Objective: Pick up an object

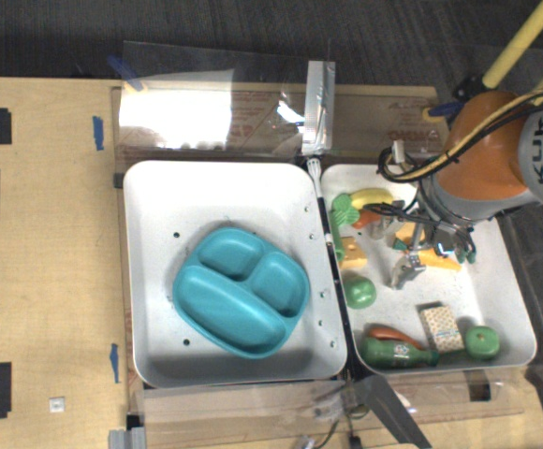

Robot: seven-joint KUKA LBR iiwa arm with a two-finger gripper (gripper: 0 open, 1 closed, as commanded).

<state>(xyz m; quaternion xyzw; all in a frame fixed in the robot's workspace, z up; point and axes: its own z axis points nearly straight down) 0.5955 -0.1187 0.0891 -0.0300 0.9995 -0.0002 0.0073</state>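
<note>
My gripper (408,269) hangs low over the middle of the right bin (510,293), below the grey arm with its orange band (482,152). Toy food lies around it: a yellow banana (374,197) and a green vegetable (344,210) at the back left, a yellow-orange piece (440,261) just to its right, a small yellow block (351,251) and a green ball (359,293) to its left. At the front lie a green bottle-shaped toy (398,352), an orange carrot (387,334), a beige patterned block (440,327) and a green apple (480,341).
The left bin (159,204) holds a blue divided plate (242,290). A clear plastic sheet (220,110) and a metal bracket (318,106) stand behind the bins. Yellow and black cables (421,162) loop off the wrist over the right bin's back edge.
</note>
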